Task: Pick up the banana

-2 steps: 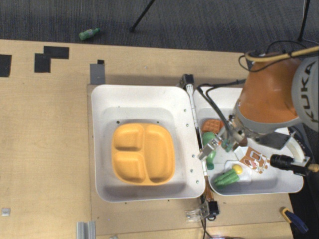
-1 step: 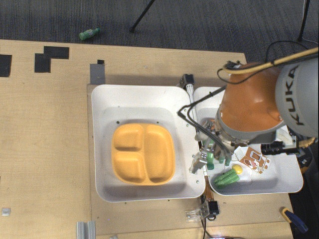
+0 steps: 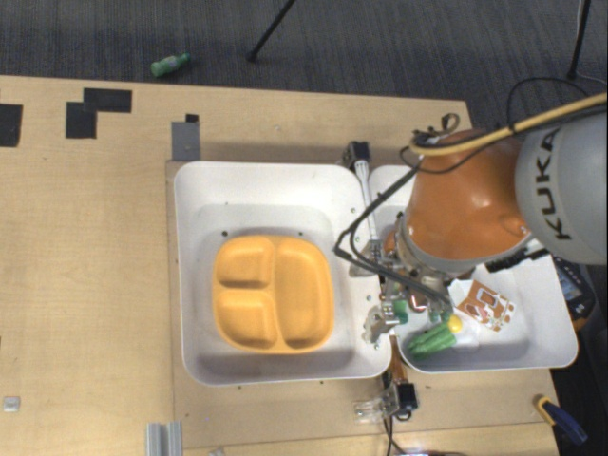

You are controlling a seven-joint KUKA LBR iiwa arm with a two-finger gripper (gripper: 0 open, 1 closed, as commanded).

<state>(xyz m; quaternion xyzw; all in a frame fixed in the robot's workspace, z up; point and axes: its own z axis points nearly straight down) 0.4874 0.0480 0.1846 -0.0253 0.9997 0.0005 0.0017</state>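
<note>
A yellow divided tray lies in the left bin, while over the right bin the gripper hangs, its state impossible to tell, just left of a green object and a yellow bit, perhaps the banana.

The shallow plastic bins are plain white on a pale tan wooden bench marked with black rectangular patches. A yellow-orange divided plastic tray sits beside a bright green toy, an orange-and-white patterned card, and the arm's orange band.
</note>
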